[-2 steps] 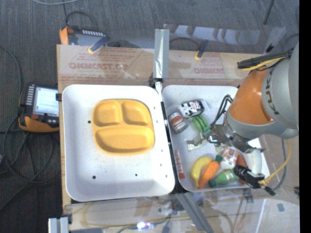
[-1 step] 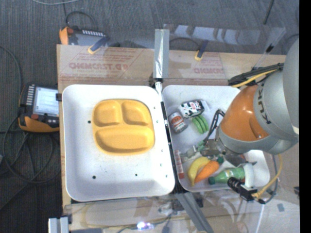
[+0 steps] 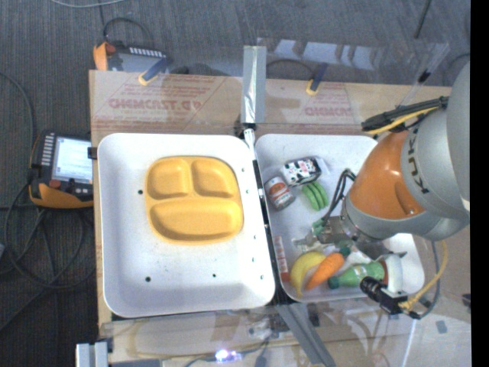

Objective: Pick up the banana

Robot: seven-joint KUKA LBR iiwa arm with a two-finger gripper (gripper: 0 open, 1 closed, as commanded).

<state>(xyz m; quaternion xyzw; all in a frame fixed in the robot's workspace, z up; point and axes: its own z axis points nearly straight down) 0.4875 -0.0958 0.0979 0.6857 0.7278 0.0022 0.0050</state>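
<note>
Two white bins sit side by side on the tabletop. Left bin holds a yellow divided tray, roughly centered. Right bin is cluttered: banana near its front left corner, orange carrot lying tilted against the banana's right side, green bottle just right of the carrot by the front edge. Small can close to the left wall, black-and-white toy toward the back, green pepper-like item beside it. Arm reaches in from the right, orange band over the bin's right half. Tool sits just above the banana and carrot; can't tell how its fingers stand, nothing seen held.
</note>
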